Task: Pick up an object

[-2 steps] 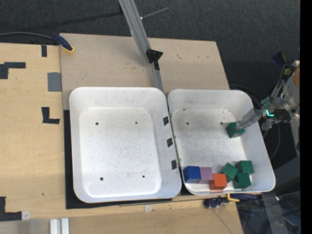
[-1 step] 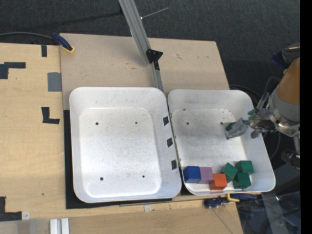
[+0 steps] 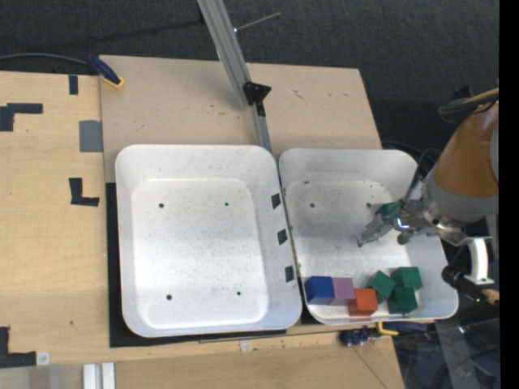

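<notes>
six blocks along the near edge of the right bin, gripper above them

two shallow white bins sit side by side on the wooden bench point(image 3: 203, 96). the left bin point(image 3: 130, 217) shows bare floor. the right bin point(image 3: 340, 168) holds a cluster of small blocks along its near edge: a blue block point(image 3: 319, 289), a pale purple block point(image 3: 343, 288) just beside it, an orange block point(image 3: 364, 300) touching the purple one, and three green blocks point(image 3: 401, 290) packed together at the right end of the row.

the arm point(image 3: 466, 168) reaches in from the right, its orange band over the bin's right rim. the gripper point(image 3: 375, 232) hangs over the right part of the bin floor, apart from the blocks and farther from the near edge. whether its fingers are apart or together i cannot tell; the view does not show anything between them.
</notes>
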You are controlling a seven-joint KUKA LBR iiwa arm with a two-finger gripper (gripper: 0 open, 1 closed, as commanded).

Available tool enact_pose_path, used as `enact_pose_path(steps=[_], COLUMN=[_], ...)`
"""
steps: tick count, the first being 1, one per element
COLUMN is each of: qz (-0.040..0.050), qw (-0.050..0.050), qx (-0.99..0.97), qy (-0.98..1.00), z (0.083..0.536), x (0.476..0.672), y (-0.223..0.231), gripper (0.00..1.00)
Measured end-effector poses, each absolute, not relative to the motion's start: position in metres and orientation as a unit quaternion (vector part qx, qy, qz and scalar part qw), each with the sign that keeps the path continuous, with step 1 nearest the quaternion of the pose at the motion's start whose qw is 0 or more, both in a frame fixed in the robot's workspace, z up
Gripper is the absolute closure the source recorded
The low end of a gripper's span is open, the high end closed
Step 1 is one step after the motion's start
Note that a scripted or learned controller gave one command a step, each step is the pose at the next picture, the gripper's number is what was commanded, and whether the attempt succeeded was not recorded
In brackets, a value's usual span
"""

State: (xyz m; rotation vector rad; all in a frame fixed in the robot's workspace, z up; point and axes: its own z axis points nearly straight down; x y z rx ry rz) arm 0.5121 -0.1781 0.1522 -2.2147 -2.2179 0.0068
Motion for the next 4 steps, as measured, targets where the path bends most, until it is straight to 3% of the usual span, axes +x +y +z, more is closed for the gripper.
enact_pose_path(steps=[1, 2, 4], qz=[0.0022, 0.0005, -0.0014], qw=[0.003, 0.002, -0.003], qx=[-0.707, -0.706, -0.706], qy=[-0.707, -0.708, -0.708], z=[0.098, 0.111, 0.217], x=[0.510, 0.512, 0.518], y=[-0.177, -0.176, -0.173], gripper=[0.00, 1.00, 1.00])
